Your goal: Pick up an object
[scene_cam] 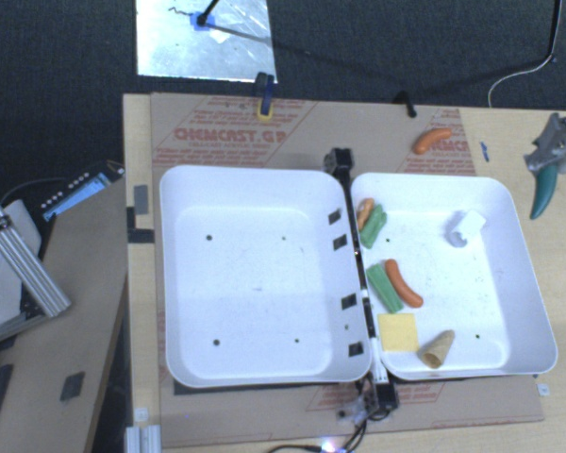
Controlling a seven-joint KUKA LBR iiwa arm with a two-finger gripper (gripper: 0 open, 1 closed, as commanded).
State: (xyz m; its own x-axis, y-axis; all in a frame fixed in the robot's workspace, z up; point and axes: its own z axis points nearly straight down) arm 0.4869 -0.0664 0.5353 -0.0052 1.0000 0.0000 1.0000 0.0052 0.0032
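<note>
The right bin (509,253) holds several small items. A green piece and an orange piece (369,221) lie by its left wall, and a green bean with an orange sausage (395,285) sits lower down. A yellow square (398,331) and a tan cone (438,348) rest near the front edge. A pale white-blue object (466,226) lies toward the back right. My gripper (545,185) hangs at the far right, above the bench just outside the right bin's back right corner, apart from every item.
The left bin (255,281) sits beside the right one, joined by a black hinge strip (354,253). An orange sausage (432,141) lies on the cardboard behind the right bin. A yellow-blue clamp (263,97) stands at the back edge.
</note>
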